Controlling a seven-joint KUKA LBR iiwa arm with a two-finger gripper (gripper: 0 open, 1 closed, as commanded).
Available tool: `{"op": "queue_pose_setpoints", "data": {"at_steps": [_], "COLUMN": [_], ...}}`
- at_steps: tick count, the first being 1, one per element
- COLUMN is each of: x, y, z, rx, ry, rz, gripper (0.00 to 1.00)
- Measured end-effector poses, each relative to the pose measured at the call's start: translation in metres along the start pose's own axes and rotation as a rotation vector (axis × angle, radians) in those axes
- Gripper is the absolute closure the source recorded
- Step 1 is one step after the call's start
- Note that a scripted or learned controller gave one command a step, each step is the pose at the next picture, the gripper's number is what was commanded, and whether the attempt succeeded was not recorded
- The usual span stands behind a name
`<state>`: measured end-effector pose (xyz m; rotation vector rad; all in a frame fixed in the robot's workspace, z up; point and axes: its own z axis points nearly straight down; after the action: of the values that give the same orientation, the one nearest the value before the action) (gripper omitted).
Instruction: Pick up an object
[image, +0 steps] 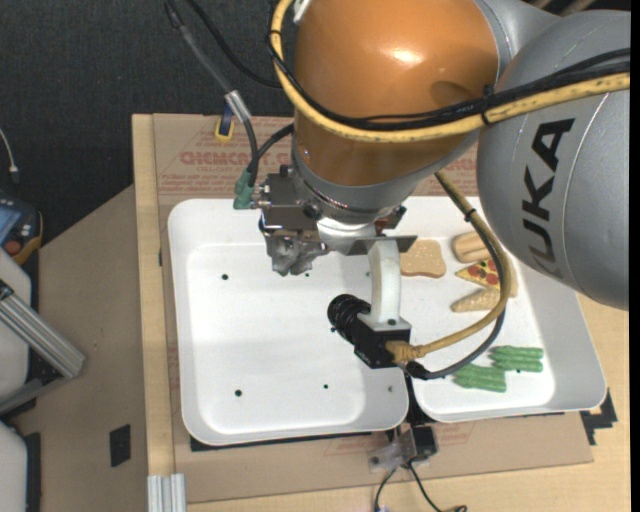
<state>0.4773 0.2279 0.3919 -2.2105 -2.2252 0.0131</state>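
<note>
Camera view: grey two-finger gripper (292, 255) hangs over the left shallow white bin (205, 330); whether its fingers are apart, I cannot tell. Right of them lie tan toy bread (424, 260) and green ridged pieces (497, 367).

Brown cardboard sheet (150, 300) over the bench, dark speckled floor (70, 70) behind, aluminium rail (40, 335) at left

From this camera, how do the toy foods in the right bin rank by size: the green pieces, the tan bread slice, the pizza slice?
Largest to smallest:
1. Green bean-like pieces
2. Tan toy bread slice
3. Toy pizza slice, partly hidden behind the cable, so its rank is unsure.
</note>
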Motion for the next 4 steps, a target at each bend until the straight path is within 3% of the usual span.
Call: {"op": "queue_pose_setpoints", "data": {"at_steps": [1, 2, 3, 4], "x": [-0.004, -0.003, -0.018, -0.024], "y": [0.001, 0.003, 0.086, 0.057], "z": [0.127, 0.104, 0.136, 0.182], "rx": [0.005, -0.011, -0.011, 0.0], "ry": [-0.004, 0.004, 0.001, 0.0], "rz": [0.008, 0.008, 0.012, 0.009], "gripper": [1.0, 1.0, 1.0, 1.0]}}
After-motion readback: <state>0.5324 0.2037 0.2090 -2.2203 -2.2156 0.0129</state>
